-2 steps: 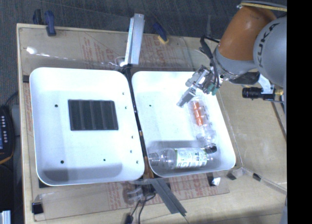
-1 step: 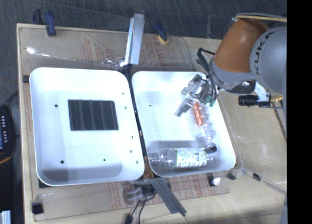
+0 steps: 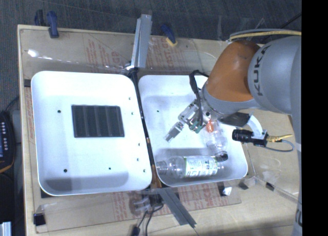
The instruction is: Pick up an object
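Note:
My gripper hangs low over the middle of the right bin, pointing toward the lower left. A small clear bottle with an orange cap lies just to the gripper's right, close beside the wrist; whether they touch is unclear. A larger clear bottle with a label lies on its side along the bin's front wall, below the gripper and apart from it. The orange band and grey arm cover the bin's right part.
The left bin holds a dark ribbed rectangular panel. A metal divider post rises between the bins at the back. Blue clamps sit on the bench's far edge. A cable runs off the wrist to the right.

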You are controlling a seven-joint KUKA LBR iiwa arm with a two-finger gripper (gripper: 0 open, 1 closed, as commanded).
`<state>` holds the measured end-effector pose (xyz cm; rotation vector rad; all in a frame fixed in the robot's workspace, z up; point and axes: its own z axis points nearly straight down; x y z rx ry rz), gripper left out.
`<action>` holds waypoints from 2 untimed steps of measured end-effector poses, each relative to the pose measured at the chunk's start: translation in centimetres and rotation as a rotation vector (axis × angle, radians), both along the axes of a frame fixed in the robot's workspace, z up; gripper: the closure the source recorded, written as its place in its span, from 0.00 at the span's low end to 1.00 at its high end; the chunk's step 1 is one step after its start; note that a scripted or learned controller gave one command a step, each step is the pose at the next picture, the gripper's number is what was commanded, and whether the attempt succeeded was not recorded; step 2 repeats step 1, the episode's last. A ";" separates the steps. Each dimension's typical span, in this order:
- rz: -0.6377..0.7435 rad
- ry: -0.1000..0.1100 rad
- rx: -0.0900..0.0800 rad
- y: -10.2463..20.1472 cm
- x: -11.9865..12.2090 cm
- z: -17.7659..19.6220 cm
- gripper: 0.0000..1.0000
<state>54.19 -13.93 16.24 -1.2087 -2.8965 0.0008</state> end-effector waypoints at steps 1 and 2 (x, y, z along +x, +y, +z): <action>-0.090 0.000 0.000 -0.9 -6.5 -0.5 0.00; -0.090 0.000 0.000 -0.9 -6.5 -0.5 0.00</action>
